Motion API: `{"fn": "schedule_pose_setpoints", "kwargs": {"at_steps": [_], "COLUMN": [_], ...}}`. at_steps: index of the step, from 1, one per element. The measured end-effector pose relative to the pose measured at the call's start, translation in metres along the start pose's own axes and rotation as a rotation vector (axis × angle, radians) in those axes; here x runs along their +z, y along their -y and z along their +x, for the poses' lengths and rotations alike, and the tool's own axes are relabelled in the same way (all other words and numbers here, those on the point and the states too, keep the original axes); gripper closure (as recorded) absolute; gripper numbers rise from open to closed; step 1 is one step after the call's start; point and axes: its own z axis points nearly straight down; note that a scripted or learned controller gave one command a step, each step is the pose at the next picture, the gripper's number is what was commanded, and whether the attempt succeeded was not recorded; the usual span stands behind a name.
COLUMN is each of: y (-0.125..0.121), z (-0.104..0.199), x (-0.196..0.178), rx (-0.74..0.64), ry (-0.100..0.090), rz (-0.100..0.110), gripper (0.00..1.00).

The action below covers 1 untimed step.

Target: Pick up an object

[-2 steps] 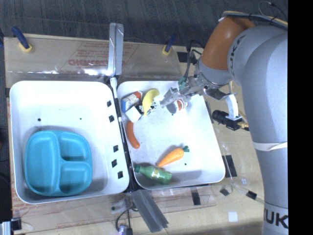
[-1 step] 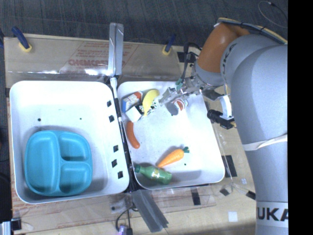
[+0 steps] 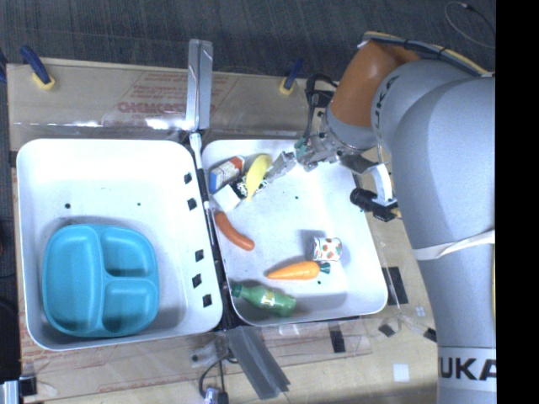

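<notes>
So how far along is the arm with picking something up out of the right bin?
Nothing looks picked up yet. The carrot, sausage, green bottle and small carton all lie on the right bin's floor. In hand: the gripper is low at the bin's far end, beside the banana, with nothing visibly held. Left: gripping an object and lifting it.
</notes>
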Motion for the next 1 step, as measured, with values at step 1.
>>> {"fn": "schedule_pose_setpoints", "kwargs": {"at_steps": [1], "y": [0.0510], "z": [0.0166], "x": [-0.0984], "rx": [-0.110], "ry": [-0.016], "rz": [0.025], "gripper": [0.00]}}
